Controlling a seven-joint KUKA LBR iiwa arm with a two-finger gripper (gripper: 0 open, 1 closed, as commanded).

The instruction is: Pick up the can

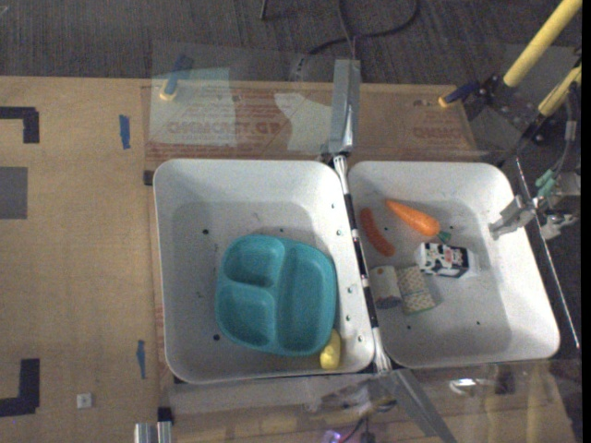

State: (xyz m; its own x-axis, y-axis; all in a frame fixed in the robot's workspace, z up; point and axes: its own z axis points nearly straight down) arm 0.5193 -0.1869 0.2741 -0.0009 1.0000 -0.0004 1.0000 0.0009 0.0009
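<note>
Can [386, 286]: small, pale patterned label, lying on side in right bin [517, 326], near left wall, touching second similar cylinder [416, 290] on its right.

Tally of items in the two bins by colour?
Teal: 1, divided plate
Yellow: 1, small item
Orange: 2, carrot, sausage-shaped piece
Black-and-white: 1, small carton
Patterned beige: 2, cans
Total: 7

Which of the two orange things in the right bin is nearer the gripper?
The carrot, tapered and brighter; the darker sausage-like piece lies by the divider, farther from the gripper.
</note>
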